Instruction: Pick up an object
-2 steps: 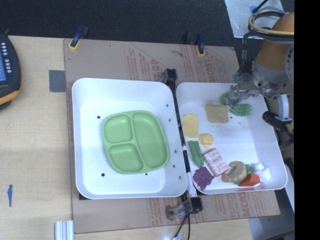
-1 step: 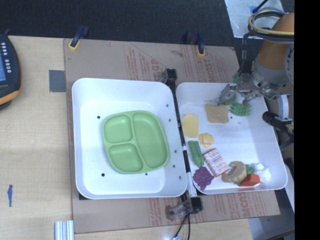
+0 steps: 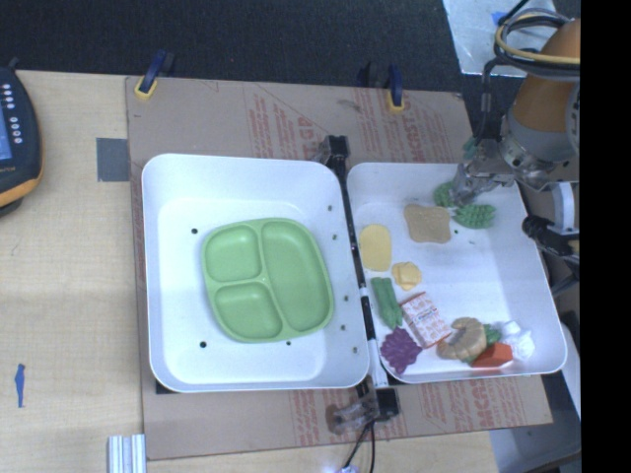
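The gripper sits low in the right bin's far corner, over a green bumpy toy; its grip cannot be judged. A tan slice lies just beside. The left bin holds 1 green divided plate.

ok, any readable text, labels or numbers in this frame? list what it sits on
Nothing can be read for certain.
Red print on the cardboard sheet: too faint and blurred.
Red-and-white packet in the right bin: print too small.
Handheld device at the left edge: screen and keys are illegible.
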